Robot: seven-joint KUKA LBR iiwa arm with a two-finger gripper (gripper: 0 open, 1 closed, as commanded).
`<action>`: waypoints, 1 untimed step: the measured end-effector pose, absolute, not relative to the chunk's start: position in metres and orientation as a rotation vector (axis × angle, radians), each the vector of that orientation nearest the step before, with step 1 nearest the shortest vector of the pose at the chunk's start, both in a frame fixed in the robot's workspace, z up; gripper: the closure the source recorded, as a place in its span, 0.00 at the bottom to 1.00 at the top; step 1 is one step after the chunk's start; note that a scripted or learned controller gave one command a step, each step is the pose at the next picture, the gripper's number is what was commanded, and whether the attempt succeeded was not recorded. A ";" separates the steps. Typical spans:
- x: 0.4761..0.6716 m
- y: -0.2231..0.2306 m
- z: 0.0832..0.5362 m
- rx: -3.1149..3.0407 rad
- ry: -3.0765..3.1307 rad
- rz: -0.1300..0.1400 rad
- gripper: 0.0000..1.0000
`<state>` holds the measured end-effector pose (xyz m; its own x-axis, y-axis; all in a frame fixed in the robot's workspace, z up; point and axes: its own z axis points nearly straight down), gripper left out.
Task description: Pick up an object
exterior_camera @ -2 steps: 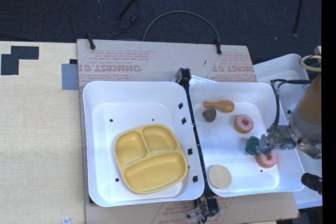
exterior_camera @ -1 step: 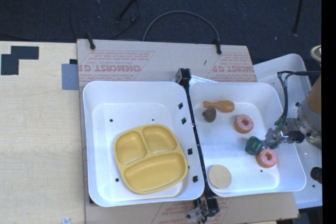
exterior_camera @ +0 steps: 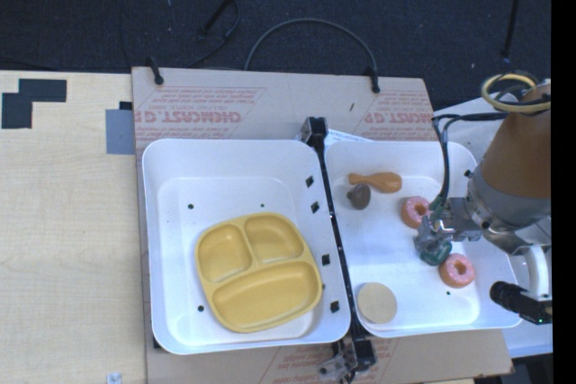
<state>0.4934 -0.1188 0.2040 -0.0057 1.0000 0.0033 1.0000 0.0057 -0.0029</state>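
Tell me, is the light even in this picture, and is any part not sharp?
Camera view: light is fairly even; the white bins look bright but not washed out; the yellow tray throws little shadow; the floor behind is dark; the claw and the small things near it look soft.

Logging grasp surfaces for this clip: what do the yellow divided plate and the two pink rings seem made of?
Yellow divided plate: probably moulded plastic, smooth, with a soft sheen on its ridges. Pink rings: likely toy doughnuts of plastic or rubber, matte; too small to tell.
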 end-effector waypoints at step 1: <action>0.506 -0.075 0.214 -2.214 -2.224 0.000 1.00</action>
